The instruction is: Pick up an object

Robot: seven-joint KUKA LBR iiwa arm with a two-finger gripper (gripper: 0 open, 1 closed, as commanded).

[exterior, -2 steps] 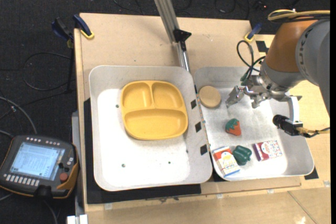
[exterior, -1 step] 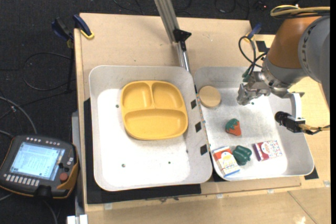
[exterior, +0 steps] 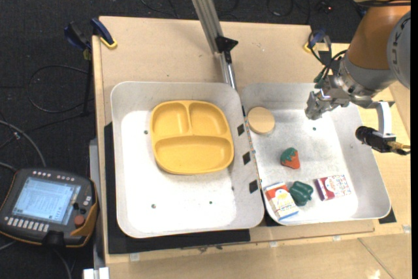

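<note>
My gripper (exterior: pixel 315 108) hangs upper right of frame over the right bin (exterior: pixel 366 206), nothing between its fingers that I can see; whether it's clenched or released I can't tell. Candidate objects sit lower: tan disc (exterior: pixel 261 120) centre, strawberry (exterior: pixel 290 157), green piece (exterior: pixel 301 192) touching small carton (exterior: pixel 281 200), red packet (exterior: pixel 333 187). Risk: descending here likely grabs bare floor, and the green piece and carton could shove each other.

No text is reading clearly: printing on the two small cartons (exterior: pixel 282 200) (exterior: pixel 333 187) and the pendant screen (exterior: pixel 40 198) is showing too blurred to make out.
</note>
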